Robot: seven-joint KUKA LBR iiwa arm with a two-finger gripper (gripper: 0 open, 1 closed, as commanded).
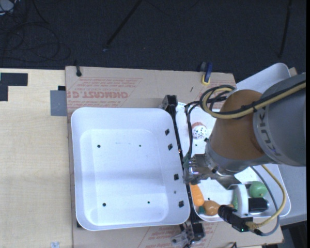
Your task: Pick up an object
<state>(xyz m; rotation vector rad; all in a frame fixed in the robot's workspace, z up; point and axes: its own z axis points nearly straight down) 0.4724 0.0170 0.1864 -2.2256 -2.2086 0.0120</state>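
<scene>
Reaching in from the right, the grey arm (pixel 279 123) with its orange band (pixel 236 125) hangs low over the right-hand bin (pixel 195 119), its wrist covering most of that bin's floor. The end effector (pixel 192 172) sits near the divider between the two bins, just above an orange carrot-like piece (pixel 197 195); whether it is spread or closed, or has hold of anything, cannot be told from this angle. The candidates for picking all lie in that right bin: the orange piece, a rounder orange-brown object (pixel 211 207) touching it, a green object (pixel 257 189) further right, and a small white speckled ball (pixel 198 132) near the far end. They crowd the near corner, probably having slid there against the wall. That leaves little room: the rim and the clamps along the divider hem the descent on the left, and neighbours touch. The left bin (pixel 124 169) offers a wide open floor, with the cardboard-covered tabletop (pixel 108 89) beyond
</scene>
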